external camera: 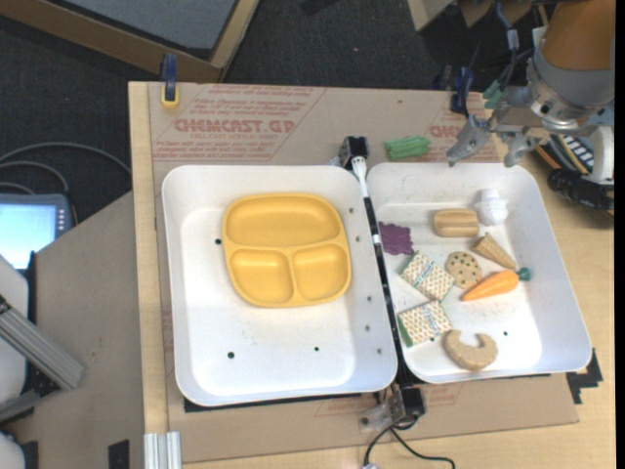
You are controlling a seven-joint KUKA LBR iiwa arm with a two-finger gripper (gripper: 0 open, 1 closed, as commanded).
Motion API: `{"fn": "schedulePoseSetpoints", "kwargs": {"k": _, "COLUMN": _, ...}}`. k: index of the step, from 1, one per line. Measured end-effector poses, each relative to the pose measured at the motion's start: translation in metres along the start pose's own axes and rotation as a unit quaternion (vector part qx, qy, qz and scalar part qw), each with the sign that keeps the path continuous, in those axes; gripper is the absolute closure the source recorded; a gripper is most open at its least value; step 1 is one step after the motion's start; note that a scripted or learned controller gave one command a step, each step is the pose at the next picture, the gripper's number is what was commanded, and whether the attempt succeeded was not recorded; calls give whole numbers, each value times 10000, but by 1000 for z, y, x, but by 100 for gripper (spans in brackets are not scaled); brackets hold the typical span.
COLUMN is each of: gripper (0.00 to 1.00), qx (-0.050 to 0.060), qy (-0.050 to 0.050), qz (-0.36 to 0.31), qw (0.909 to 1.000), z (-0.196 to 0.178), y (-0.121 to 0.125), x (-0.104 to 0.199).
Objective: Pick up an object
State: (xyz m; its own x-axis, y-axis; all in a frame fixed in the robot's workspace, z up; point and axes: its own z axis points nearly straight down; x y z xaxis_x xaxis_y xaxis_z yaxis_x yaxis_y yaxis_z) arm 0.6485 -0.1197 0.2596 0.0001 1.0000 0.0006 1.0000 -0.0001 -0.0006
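Orange carrot (491,284) lies at three o'clock in your right bin (557,262), crowded by cookie (462,267) and crackers (429,277), so grasping looks tight. Your tool (485,137) hovers at twelve o'clock over the rim, fingers spread, holding nothing, likely ready to descend.

Toy carrot (491,284), orange, flat among toy foods in right bin (557,262).

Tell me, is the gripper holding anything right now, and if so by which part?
Nothing is held. The gripper hangs open over the far rim of the right bin, with no object between its fingers; the toy food pieces lie in the bin.
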Motion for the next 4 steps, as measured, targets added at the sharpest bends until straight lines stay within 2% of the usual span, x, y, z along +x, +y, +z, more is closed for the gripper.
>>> {"fn": "schedulePoseSetpoints", "kwargs": {"k": 1, "gripper": 0, "qx": 65, "qy": 13, "qz": -9, "qw": 10000, "z": 135, "y": 15, "x": 7}}
{"fn": "schedulePoseSetpoints", "kwargs": {"k": 2, "gripper": 0, "qx": -41, "qy": -15, "qz": 3, "qw": 10000, "z": 173, "y": -74, "x": 9}}
{"fn": "schedulePoseSetpoints", "kwargs": {"k": 3, "gripper": 0, "qx": -62, "qy": -20, "qz": 4, "qw": 10000, "z": 171, "y": -73, "x": -38}}
{"fn": "schedulePoseSetpoints", "kwargs": {"k": 4, "gripper": 0, "qx": -48, "qy": -12, "qz": 1, "qw": 10000, "z": 171, "y": -100, "x": -67}}
